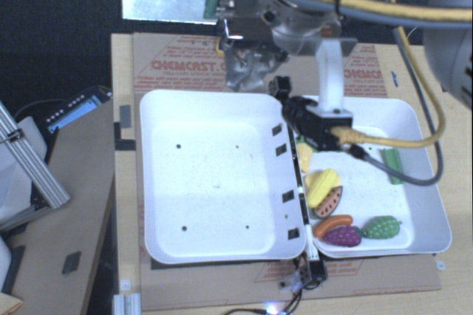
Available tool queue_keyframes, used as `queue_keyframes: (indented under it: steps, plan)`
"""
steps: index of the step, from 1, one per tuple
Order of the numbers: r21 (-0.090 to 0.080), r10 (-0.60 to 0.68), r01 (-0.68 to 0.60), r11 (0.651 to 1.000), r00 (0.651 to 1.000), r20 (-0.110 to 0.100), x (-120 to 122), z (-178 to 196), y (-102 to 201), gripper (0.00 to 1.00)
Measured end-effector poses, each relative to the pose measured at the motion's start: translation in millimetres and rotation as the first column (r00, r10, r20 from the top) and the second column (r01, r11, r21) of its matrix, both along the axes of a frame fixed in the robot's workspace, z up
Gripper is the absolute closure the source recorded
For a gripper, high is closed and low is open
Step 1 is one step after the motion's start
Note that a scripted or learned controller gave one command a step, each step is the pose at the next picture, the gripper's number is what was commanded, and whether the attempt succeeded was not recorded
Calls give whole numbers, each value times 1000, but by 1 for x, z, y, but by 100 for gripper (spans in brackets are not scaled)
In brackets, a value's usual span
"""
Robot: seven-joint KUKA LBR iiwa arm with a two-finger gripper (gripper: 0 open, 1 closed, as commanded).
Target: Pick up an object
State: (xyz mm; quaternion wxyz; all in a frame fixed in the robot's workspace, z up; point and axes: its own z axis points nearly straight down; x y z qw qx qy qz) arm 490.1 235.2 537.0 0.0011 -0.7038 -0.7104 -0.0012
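Starting on the left: the wide shallow white plastic bin (pixel 214 180) sits on a brown cardboard sheet with red print (pixel 177 62). Moving along its far rim, here's the grey metal gripper (pixel 246 78), hanging over the cardboard just behind that rim, near the corner where the two bins meet. Open or closed? Cannot tell from this angle, and nothing shows in its grasp.

Across the divide now, into the second shallow white bin (pixel 369 191), where all the pickable toys lie. Hard against the left wall there's a small pale yellow piece (pixel 303 156), partly hidden by the robot's parts. Just below it lies a yellow plastic banana-like toy (pixel 321 184), touching a brown-and-orange striped slice (pixel 330 201). Nearer the front rim, an orange-red toy sausage (pixel 332 223) rests against a purple bunch of toy grapes (pixel 341 235). Right beside the grapes sits a green bumpy toy fruit (pixel 380 227). Further back and apart from the cluster lies a slim green stick-shaped toy (pixel 392 164).
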Motion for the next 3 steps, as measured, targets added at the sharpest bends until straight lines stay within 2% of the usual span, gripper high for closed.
queue_keyframes:
  steps: [1, 2, 3]
  plan:
    - [-3, -9, 9, 1000, 1000, 3, 62, -3, -1, 100]
    - [-1, -3, 3, 1000, 1000, 1, -6, -7, -1, 100]
    - [-3, -10, 10, 1000, 1000, 3, 59, -2, -2, 100]
